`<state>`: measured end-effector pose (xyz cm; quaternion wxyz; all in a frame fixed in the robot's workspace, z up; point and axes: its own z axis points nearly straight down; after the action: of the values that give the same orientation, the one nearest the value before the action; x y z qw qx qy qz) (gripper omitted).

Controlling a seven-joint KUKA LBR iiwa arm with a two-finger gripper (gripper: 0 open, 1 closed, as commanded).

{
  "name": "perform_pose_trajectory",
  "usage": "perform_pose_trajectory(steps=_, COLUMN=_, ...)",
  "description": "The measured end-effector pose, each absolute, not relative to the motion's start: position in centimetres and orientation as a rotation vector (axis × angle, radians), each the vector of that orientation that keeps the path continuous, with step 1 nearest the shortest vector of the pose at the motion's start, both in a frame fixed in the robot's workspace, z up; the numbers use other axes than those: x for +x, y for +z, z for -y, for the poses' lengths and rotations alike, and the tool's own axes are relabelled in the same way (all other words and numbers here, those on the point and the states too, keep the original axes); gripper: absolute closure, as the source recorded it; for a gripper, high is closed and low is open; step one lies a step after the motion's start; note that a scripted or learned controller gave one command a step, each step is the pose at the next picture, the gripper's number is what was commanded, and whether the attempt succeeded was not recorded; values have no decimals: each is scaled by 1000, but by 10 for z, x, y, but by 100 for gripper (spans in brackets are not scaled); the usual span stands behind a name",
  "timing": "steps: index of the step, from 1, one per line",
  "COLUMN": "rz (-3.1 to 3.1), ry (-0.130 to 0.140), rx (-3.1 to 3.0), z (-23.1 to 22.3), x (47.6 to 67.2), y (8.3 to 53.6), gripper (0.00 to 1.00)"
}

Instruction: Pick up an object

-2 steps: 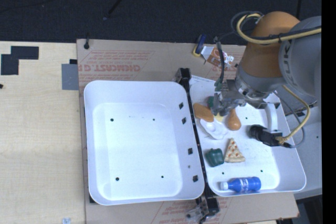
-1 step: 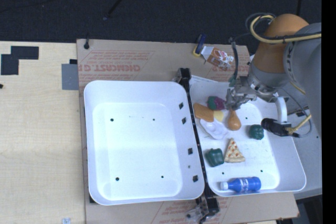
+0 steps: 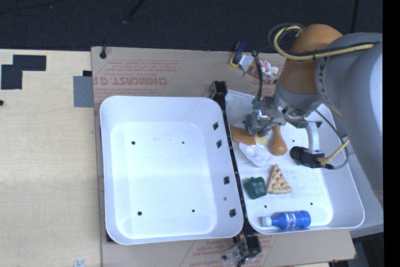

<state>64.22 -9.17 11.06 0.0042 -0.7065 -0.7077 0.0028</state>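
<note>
At the frame's bottom, well clear of the arm, a blue bottle (image 3: 286, 220) lies in the right bin (image 3: 350, 209), with a pizza-slice toy (image 3: 279, 181) and a green block (image 3: 255, 187) above it. Further up, mid-right, the gripper (image 3: 261, 125) crowds an orange, pear-shaped toy (image 3: 277, 142) and a carrot-like piece (image 3: 242, 135); it could nudge either aside. Its fingers' spread and load I cannot tell.

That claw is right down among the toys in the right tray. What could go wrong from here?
The gripper sits low in the right bin, where an orange piece, a yellow-orange piece and something white crowd together. It might pinch two at once, or nudge them aside and grab nothing. The black cable nearby could snag.
</note>
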Motion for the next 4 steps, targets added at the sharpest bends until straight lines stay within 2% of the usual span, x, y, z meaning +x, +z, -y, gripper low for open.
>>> perform_pose_trajectory(steps=1, rz=2224, ry=-2, rx=-2220, z=83, x=644, y=175, gripper=100)
perform_pose_trajectory(steps=2, rz=2214, ry=11, rx=-2220, z=121, x=611, y=114, gripper=100)
perform_pose_trajectory(steps=3, rz=2218, ry=3, rx=-2221, z=131, x=569, y=87, gripper=100)
perform_pose_trajectory(steps=4, rz=2212, ry=1, rx=-2228, z=133, x=571, y=98, gripper=100)
